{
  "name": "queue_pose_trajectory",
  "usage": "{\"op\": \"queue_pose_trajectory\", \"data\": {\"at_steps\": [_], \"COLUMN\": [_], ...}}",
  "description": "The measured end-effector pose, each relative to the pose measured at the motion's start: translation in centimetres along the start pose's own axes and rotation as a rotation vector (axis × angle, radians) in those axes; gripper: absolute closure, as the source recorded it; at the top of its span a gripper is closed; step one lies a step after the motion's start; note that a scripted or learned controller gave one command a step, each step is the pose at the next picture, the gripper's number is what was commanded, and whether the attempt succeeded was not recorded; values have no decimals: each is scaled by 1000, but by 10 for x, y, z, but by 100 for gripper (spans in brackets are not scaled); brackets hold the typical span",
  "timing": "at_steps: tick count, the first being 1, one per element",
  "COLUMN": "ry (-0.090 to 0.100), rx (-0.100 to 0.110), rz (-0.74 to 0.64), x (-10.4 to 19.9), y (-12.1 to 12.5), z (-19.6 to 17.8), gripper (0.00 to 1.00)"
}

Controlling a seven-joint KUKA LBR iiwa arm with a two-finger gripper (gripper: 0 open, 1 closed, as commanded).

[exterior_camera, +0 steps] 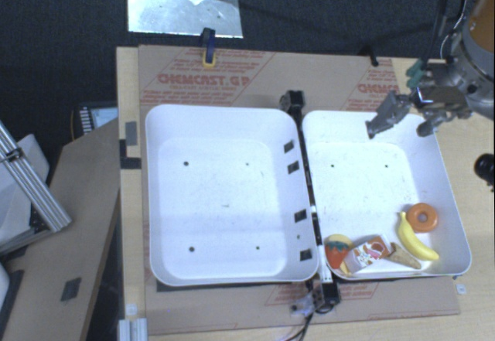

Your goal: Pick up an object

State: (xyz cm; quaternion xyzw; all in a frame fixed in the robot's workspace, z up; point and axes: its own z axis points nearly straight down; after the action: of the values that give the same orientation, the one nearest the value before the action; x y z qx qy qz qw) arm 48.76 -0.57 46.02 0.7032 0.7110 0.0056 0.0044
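Tool (404,119) spread wide, holding nothing; one banana (414,239), one orange ring (422,216) in right bin (363,177)

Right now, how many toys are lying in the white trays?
5, all in the right bin's near corner: tomato, snack packet, cone, banana, orange ring. Smaller ones may hide underneath.

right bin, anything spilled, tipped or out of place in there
Nothing stands out. The yellow banana, orange ring and small packet lie bunched in the right white bin's near corner, all inside its rim.
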Motion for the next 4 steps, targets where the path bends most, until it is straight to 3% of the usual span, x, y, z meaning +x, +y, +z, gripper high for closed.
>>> {"op": "queue_pose_trajectory", "data": {"at_steps": [1,3,4], "ry": [2,1,2], "rx": [5,13,10], "rz": [-2,-1,5], "x": [81,245,241], "y": [1,2,3], "z": [-59,-74,-86], "gripper": [0,0,100]}}
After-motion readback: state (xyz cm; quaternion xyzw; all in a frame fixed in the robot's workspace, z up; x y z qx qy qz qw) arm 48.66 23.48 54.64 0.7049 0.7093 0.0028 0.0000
